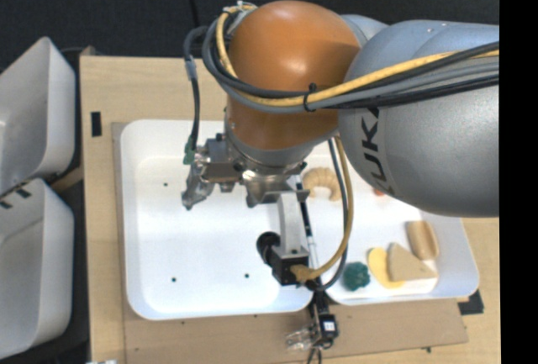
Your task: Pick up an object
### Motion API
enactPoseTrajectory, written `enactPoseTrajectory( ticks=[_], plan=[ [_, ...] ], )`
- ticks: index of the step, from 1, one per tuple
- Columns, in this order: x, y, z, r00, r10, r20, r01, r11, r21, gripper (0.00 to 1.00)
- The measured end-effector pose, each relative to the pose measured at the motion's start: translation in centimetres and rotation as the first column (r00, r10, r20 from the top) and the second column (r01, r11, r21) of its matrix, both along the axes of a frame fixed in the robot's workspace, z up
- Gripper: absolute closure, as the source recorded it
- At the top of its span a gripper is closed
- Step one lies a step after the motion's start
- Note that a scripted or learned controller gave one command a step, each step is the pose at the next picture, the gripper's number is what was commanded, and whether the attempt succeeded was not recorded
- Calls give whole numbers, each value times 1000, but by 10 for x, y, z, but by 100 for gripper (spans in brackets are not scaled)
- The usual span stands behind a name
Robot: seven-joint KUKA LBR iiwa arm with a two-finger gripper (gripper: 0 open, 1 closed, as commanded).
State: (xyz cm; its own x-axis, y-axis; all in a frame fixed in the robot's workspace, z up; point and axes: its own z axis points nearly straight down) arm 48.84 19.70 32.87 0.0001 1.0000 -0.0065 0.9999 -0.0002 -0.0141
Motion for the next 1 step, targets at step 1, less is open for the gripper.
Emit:
enactPoseTrajectory(
  ticks=[1],
  plan=[
    [33, -53, -25, 1000, -5, 11, 5, 1000, 3, 0]
  ],
)
